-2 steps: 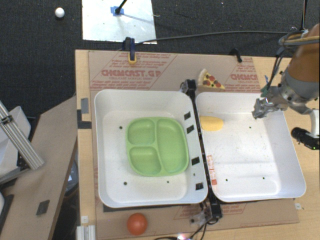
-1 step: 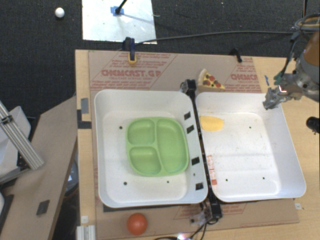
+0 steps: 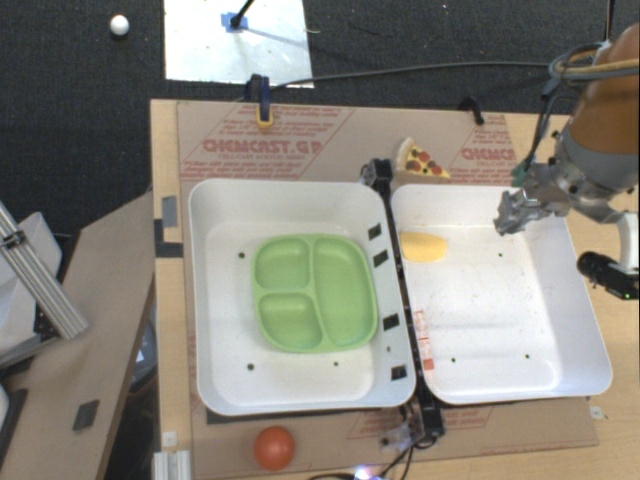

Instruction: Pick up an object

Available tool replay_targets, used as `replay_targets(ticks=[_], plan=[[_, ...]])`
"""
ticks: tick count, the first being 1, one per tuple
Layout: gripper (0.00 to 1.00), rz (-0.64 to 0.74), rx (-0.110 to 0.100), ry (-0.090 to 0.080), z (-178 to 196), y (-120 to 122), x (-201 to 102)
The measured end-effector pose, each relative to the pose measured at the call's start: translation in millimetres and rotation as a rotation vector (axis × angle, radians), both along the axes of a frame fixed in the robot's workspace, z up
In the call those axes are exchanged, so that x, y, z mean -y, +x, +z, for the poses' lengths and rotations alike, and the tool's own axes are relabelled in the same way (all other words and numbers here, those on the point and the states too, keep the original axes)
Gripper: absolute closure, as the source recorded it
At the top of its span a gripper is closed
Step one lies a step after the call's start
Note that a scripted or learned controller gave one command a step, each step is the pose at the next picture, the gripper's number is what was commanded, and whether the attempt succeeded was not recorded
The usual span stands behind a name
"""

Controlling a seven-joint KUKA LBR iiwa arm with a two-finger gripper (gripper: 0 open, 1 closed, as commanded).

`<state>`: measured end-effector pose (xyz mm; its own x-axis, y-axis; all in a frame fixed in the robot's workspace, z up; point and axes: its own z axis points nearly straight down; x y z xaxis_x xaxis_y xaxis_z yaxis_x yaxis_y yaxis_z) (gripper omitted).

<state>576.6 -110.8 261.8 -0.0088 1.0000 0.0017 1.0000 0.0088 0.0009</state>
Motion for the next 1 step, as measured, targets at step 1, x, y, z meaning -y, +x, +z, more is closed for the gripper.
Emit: replay_targets(ticks=[1], plan=[[1.0, 0.001, -0.001, 0.001, -15.5, -11.1, -54.9]])
